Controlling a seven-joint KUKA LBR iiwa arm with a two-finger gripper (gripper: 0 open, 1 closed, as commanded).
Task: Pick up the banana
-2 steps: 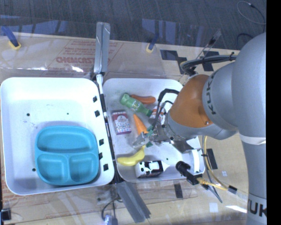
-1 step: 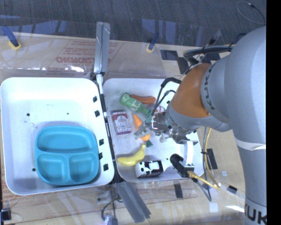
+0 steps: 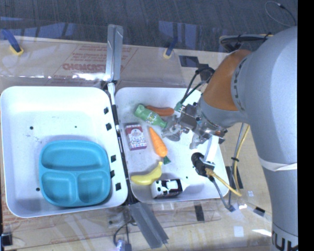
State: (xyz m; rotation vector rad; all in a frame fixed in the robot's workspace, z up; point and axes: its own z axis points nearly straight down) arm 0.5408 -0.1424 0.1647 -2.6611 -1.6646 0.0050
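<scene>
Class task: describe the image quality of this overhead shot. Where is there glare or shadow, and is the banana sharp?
Camera view: soft overall; glare washes the left bin rim; the arm shades the right bin; the banana is slightly blurred but recognisable.

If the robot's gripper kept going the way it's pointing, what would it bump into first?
Probably the green bottle or the carrot. The gripper points leftward right beside them. The banana lies off to the side. Depth is hard to judge.

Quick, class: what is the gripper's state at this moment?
Gripper: cannot be told; it sits over the right bin, apart from the banana.
</scene>
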